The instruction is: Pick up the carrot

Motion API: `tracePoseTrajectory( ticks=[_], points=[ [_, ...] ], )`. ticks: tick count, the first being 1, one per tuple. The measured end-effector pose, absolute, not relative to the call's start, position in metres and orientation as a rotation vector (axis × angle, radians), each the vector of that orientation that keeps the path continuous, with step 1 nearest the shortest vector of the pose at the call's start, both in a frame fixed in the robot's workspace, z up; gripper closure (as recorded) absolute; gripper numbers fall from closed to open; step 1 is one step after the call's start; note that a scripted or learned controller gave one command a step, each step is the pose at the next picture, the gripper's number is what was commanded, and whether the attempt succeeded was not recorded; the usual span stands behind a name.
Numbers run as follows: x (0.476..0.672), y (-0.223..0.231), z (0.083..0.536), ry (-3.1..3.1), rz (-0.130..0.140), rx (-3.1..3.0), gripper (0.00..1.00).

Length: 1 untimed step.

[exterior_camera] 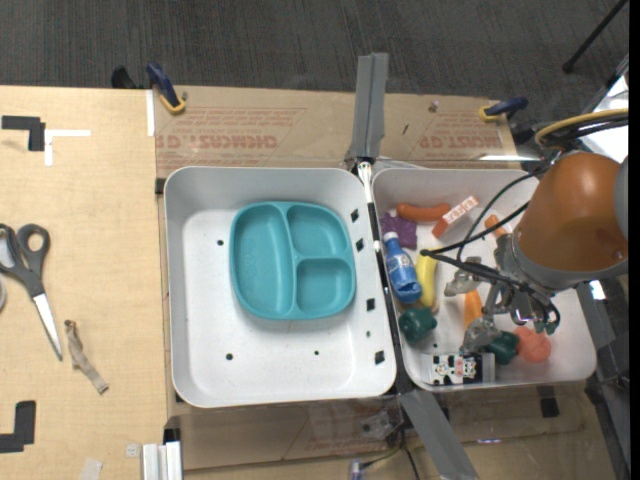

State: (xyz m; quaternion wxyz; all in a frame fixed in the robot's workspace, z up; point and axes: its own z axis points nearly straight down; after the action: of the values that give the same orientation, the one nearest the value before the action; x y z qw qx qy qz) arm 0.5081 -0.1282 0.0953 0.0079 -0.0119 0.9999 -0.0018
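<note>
The arm comes in from the right edge of the frame, its orange band point(575, 218) bulging over the right bin point(575, 370). Below the band the gripper point(487, 320) hangs low in the bin's lower middle, tangled in dark cables, and from here I cannot tell what it is doing at its tip.

The carrot point(471, 304) looks to be the small orange piece lying in the right bin just left of the gripper and slightly above it, close beside the metal parts; whether they touch I cannot say. Clutter crowds it: a yellow piece point(428, 280) to its left, a blue bottle point(402, 273) further left against the bin's left wall, a dark green lump point(417, 322) below that, a reddish piece point(424, 211) near the bin's top, and a pink-orange lump point(536, 346) at lower right.

The left bin point(195, 368) carries a teal divided plate point(294, 259). Scissors point(30, 268) lie on the board at far left.
</note>
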Motion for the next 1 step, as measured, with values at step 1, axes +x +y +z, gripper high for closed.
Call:
tracePoseTrajectory(
  ticks=[1],
  points=[
    [0.5252, -0.1436, 0.0929, 3.093, -0.001, -0.518, 0.00]
  ],
)
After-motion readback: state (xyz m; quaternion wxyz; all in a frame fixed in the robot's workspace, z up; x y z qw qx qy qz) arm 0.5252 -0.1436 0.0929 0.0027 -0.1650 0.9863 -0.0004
